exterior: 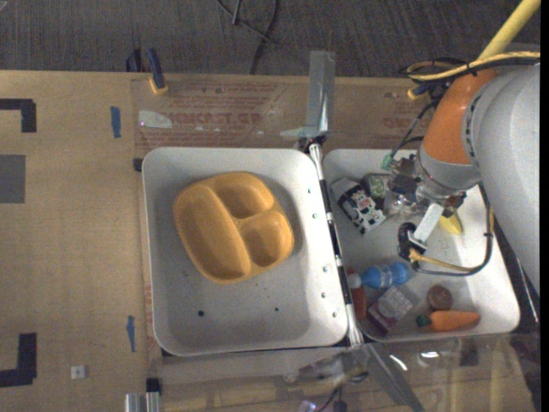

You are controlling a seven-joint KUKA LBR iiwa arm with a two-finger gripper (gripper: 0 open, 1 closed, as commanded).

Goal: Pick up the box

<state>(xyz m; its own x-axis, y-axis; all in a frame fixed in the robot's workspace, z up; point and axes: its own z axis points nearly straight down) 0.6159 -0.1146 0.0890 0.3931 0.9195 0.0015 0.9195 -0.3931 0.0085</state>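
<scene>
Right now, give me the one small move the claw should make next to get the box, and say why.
Probably shift the claw slightly toward the view's left, then lower it over the small black-and-white patterned box. The claw hangs in the shallow white right bin, just right of the box, which lies on the bin floor near the left wall.
</scene>
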